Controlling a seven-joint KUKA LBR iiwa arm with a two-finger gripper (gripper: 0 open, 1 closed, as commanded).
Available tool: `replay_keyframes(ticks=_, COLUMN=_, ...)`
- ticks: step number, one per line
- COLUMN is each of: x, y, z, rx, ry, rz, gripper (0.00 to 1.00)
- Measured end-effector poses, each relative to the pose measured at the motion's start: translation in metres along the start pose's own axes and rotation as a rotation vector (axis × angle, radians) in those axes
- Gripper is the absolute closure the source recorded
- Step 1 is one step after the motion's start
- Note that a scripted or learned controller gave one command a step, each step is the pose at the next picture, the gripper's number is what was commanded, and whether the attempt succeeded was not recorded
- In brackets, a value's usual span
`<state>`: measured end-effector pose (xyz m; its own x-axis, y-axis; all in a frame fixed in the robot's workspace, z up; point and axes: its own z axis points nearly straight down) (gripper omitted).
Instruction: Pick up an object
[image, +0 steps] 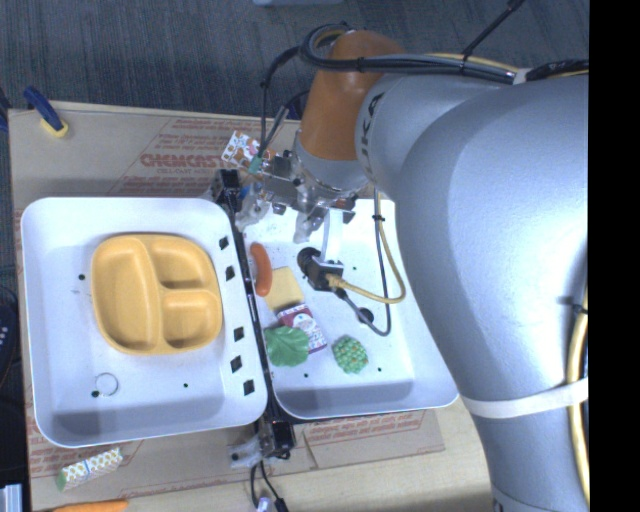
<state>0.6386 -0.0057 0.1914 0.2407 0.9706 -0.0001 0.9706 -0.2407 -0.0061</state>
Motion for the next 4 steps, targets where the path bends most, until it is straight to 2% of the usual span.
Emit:
replay_keyframes(ticks=1, x=-0.004, y=0.019, z=0.0, rx=-0.004, ry=-0.001, rz=-0.237, gripper=0.0)
replay_keyframes(ticks=2, x=-0.013, y=0.008, z=0.0, rx=-0.001, ry=-0.001, rz=-0.431, gripper=0.0)
replay_keyframes(ticks=3, x=-0.018, y=-0.007, z=0.0, rx=-0.001, ry=-0.001, rz=-0.539, gripper=0.0)
replay_keyframes(ticks=4, x=-0.02, y=-0.025, z=0.0, rx=-0.001, ry=-0.002, rz=-0.748, gripper=0.0)
